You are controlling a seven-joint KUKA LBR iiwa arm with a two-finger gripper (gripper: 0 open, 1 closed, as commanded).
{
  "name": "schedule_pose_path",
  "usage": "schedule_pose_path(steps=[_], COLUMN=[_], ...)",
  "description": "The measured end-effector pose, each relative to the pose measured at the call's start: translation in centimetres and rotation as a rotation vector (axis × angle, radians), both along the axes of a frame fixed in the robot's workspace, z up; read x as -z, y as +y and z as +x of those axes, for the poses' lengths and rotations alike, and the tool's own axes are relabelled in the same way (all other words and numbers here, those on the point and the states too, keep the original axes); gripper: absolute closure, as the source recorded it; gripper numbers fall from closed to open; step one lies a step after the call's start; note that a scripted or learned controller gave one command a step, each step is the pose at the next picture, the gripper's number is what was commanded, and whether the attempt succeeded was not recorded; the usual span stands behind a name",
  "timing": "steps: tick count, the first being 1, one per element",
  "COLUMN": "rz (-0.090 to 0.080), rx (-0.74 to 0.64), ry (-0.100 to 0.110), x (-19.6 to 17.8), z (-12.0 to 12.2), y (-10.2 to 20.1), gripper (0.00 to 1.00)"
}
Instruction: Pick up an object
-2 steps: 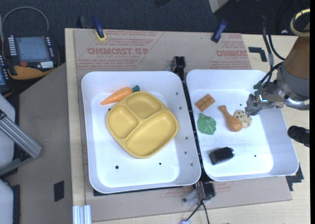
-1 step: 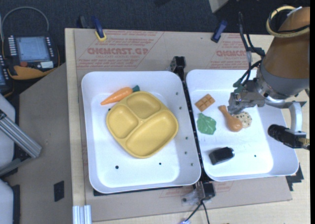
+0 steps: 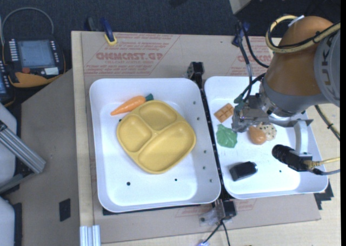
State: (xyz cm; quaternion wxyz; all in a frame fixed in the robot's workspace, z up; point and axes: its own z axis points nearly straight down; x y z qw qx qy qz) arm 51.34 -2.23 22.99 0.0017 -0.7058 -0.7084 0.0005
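- Likely target: tan speckled cookie-like piece (image 3: 260, 133) in the right bin (image 3: 281, 183), just below/beside the gripper (image 3: 244, 121); touching or not, can't tell.
- Handling (a guess): looks like toy food, so light, rigid, rounded, prob. a bit slick; best pinched across its narrow width, low on the sides, not on the domed top.
- Fingers: hidden under the wrist from this angle; can't tell if released or clenched, nothing visibly between them.
- Nearby in the same bin: orange waffle-like block (image 3: 224, 112) just left of the gripper, green leafy piece (image 3: 227, 136) below it, black chunk (image 3: 243, 171) nearer the front edge, apart from the rest. Tight cluster, so a nudge to neighbours is a risk.
- Left bin (image 3: 108, 174): yellow divided plate (image 3: 155, 136) mid-bin, toy carrot (image 3: 128, 105) touching its upper left rim.
- Surface: smooth white bins, shallow walls, on a cardboard-covered desk (image 3: 81, 104); things prob. slide easily.
- Room: dark floor, teach pendant (image 3: 33, 58) at left.
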Motion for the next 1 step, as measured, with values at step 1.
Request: schedule_pose_path(steps=[1], rz=[0.0], rx=[0.001], ry=[0.0], x=[1.05], z=[-1.15], y=[4.89], gripper=[1.0])
